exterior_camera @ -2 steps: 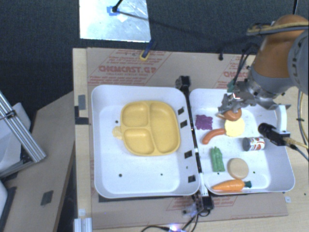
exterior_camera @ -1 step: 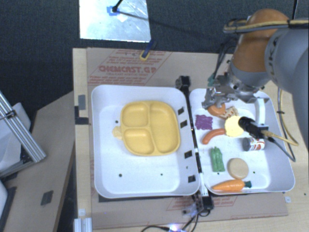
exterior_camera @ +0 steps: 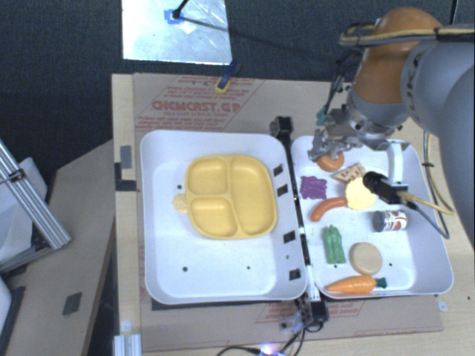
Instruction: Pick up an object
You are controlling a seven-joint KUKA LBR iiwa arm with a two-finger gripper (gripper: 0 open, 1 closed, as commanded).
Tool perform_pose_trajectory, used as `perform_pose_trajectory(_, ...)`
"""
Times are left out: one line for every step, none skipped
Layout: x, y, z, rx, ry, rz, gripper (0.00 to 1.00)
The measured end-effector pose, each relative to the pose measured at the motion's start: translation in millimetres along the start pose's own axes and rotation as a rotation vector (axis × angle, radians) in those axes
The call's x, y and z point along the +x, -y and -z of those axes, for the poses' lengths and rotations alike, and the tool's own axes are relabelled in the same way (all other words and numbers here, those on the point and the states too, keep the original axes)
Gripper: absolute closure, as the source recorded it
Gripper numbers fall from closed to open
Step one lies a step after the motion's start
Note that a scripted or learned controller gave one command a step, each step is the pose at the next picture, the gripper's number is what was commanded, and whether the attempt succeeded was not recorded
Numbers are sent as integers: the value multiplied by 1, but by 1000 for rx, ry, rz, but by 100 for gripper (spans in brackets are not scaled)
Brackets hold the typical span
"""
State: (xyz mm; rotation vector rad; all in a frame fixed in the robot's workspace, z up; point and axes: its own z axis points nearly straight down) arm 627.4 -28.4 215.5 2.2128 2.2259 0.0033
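My gripper (exterior_camera: 327,150) hangs over the far left corner of the right bin (exterior_camera: 438,267). Directly under it lies a small orange round object (exterior_camera: 332,162), partly covered by the gripper. Close by are a tan wedge with red spots (exterior_camera: 349,173), a purple bunch of grapes (exterior_camera: 312,188), a red-orange sausage (exterior_camera: 327,208) and a pale yellow round piece (exterior_camera: 359,196). Nothing is visibly lifted.
Nearer the front of the right bin are a small can (exterior_camera: 392,220), a green vegetable (exterior_camera: 333,244), a tan round bun (exterior_camera: 366,257) and a carrot (exterior_camera: 355,285). The left bin (exterior_camera: 159,265) holds a yellow divided plate (exterior_camera: 225,196).
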Motion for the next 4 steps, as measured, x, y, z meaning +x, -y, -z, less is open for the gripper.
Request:
perform_pose_trajectory(9, 2, 1, 2, 0, 0, 100)
perform_pose_trajectory(0, 12, 11, 2, -1, -5, 100)
perform_pose_trajectory(4, 2, 19, 0, -1, -1, 100)
perform_pose_trajectory(13, -1, 12, 2, 0, 0, 100)
